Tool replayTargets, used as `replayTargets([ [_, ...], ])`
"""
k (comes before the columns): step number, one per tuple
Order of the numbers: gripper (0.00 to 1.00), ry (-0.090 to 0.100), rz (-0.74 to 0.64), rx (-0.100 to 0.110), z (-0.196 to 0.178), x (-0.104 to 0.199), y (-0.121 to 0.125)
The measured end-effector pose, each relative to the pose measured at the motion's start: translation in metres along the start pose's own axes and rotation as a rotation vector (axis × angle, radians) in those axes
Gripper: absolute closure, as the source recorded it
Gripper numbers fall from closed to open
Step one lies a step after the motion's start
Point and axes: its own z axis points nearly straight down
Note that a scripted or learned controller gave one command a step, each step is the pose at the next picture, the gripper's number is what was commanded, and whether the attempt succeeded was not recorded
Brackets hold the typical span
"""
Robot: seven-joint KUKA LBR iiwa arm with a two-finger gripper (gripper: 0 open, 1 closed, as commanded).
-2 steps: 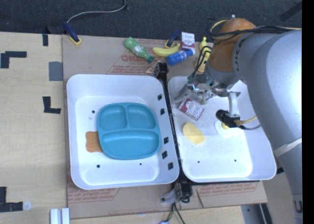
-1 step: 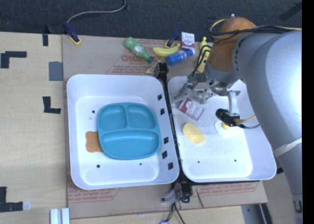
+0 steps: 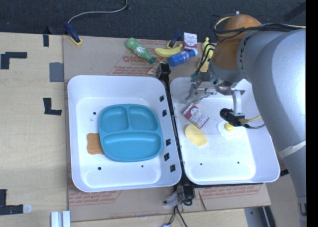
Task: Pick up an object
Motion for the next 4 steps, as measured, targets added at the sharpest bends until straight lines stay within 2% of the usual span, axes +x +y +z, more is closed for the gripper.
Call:
replayTargets([
  [1, 0.00, 0.000, 0.000, 0.000, 0.000, 0.000, 0.000],
  [2, 0.00, 0.001, 0.000, 0.000, 0.010, -0.008, -0.024],
  [3, 0.00, -0.001, 0.001, -0.001, 0.009, 0.000, -0.037],
  [4, 1.00, 0.000, 0.001, -0.001, 0.000, 0.000, -0.037],
])
